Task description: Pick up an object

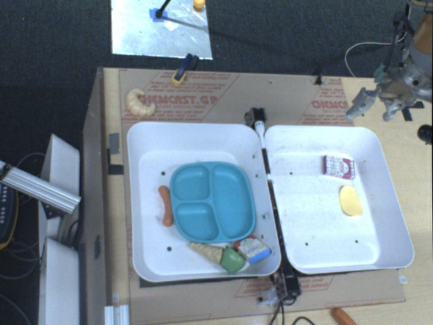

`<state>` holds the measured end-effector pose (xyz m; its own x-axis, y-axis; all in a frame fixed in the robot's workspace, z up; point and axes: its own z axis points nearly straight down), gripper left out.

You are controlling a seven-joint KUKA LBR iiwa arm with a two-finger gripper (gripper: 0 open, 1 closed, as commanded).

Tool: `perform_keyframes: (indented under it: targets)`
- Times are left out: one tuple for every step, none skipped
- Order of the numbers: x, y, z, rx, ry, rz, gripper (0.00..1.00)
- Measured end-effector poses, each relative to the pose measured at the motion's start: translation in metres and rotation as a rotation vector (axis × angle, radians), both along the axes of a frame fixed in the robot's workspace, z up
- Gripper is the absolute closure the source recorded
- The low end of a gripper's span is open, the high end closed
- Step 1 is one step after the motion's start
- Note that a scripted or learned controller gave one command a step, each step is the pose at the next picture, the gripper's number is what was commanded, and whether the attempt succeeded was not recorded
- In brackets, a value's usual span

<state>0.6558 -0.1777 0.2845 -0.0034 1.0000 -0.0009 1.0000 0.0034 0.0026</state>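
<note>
Camera view showed the gripper [376, 107] at the upper right, hanging over the cardboard bench top [298, 93] just beyond the far right corner of the right bin [399, 235], with the grey wrist and its cabling above it. 2 pale fingers pointed down and splayed well apart — an open, wide stance with nothing between them.

The task named no particular object, so the nearest candidates mattered most. In the right bin lay 2 things: a small red-and-white packet [338, 166] near the far wall, and a yellow piece [350, 200] just beside it on the near side. Both lay toward the viewer and slightly left of the gripper, inside the bin rim. The packet was the closer of the 2; its long axis ran roughly left to right across the view, so a grasp across its short side would probably suit it best. The yellow piece was rounded, with its longer axis running roughly far to near.

The left bin [135, 202] held a blue divided tray [211, 202], an orange sausage-shaped item [166, 205] just beside the tray's left edge, and a cluster of small items [233, 254] at its near edge. All of these were well apart from the gripper, across the divide between the bins.

By my judgement the pick had not yet begun — the coming move called for a short travel toward the viewer and down into the right bin.
</note>
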Motion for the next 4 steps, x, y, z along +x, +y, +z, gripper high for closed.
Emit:
perform_keyframes:
  targets:
    - [-0.025,-0.03,-0.044,-0.001,0.002,-0.002,0.0]
    - [-0.052,-0.029,-0.076,0.0,0.001,-0.002,0.0]
    - [-0.073,-0.029,-0.105,0.0,0.002,-0.002,0.0]
    - [-0.092,-0.029,-0.182,0.001,0.004,-0.003,0.0]
